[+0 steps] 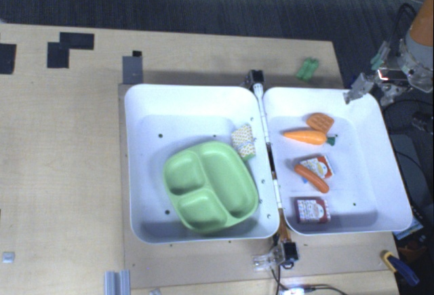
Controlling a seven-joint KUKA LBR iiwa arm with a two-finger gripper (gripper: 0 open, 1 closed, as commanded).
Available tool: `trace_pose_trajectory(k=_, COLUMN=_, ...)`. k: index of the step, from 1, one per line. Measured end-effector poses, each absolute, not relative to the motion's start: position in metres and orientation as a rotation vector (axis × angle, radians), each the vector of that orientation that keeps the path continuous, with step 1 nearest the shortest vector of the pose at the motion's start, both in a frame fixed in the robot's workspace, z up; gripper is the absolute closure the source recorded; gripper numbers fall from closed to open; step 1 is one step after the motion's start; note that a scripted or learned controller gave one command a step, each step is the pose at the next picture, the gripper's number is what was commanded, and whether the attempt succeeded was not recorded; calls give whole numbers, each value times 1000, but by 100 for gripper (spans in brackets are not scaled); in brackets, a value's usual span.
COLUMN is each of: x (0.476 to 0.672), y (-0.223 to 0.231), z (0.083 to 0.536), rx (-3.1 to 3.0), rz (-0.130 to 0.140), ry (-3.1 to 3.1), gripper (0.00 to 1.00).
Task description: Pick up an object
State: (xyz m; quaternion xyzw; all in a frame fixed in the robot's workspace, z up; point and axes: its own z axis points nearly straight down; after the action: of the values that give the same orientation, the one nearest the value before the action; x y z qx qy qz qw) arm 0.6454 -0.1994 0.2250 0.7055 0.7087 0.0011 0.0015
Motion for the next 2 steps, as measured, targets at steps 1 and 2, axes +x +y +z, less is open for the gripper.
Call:
trace_pose_trajectory(k=1, x=646, y=-180, z=96, rx=2214, rz=4, ry=2224, gripper=0)
trace_pose_trajectory(k=2, x=648, y=-180, z=107, rx=2207, rz=8, ry=2226, gripper=100)
